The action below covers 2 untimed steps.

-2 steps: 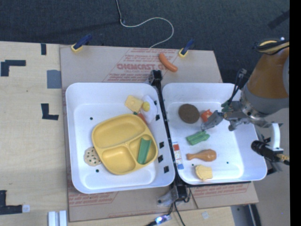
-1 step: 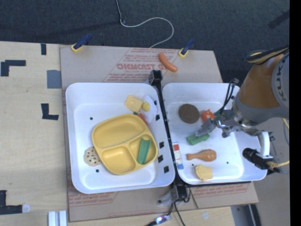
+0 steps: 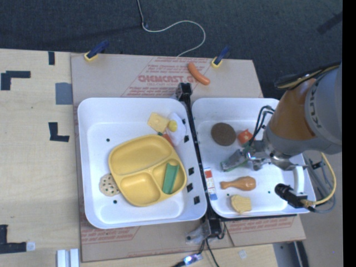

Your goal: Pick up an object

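So the gripper (image 3: 231, 163) sits low in the right bin (image 3: 267, 105), right of centre in the frame, fingers pointing left; the jaws look narrow with nothing seen between them, so no hold to report. It hangs just above the chicken drumstick (image 3: 238, 183), which lies flat with its thin end to the left, probably the nearest target. Upper left of the gripper a brown round disc (image 3: 223, 133) lies flat, and a small red-orange piece (image 3: 245, 136) sits just beside it, partly under the wrist cables. A yellowish biscuit-like piece (image 3: 241, 204) rests near the bin's lower wall, apart from the drumstick. Nothing crowds the drumstick, so access looks open; the bin's dividing wall is close on the left. The left bin (image 3: 89, 149) has a yellow divided tray (image 3: 133, 160) holding a green stick (image 3: 170, 178), a cookie (image 3: 108, 185) tucked at its lower left edge, and a yellow block (image 3: 159, 122) above it. An orange sausage (image 3: 198, 74) lies outside on the cardboard (image 3: 111, 77), upper centre.
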Tool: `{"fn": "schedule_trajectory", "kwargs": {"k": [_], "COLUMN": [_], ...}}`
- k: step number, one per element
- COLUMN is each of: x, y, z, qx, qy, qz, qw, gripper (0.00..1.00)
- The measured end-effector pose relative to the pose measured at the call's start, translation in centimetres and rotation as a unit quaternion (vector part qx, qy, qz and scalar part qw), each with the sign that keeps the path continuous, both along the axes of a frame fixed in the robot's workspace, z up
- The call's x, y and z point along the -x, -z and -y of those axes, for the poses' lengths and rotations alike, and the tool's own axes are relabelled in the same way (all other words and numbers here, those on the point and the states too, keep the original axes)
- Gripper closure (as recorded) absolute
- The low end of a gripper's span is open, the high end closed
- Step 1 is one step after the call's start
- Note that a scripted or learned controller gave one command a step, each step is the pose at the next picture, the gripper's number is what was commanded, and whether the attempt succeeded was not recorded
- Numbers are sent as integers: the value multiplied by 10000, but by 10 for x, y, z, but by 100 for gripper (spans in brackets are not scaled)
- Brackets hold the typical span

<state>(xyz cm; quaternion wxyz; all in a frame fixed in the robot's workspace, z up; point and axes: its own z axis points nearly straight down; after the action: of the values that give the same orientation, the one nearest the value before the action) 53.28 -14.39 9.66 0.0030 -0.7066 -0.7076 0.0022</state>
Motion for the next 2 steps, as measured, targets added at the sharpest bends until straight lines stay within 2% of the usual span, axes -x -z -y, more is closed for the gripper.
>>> {"fn": "schedule_trajectory", "kwargs": {"k": [1,2], "x": [0,0], "y": [12,2], "z": [-1,0], "qx": [8,17], "qy": [-1,0], "qz": [26,37], "qw": [10000,10000], "gripper": [0,100]}}
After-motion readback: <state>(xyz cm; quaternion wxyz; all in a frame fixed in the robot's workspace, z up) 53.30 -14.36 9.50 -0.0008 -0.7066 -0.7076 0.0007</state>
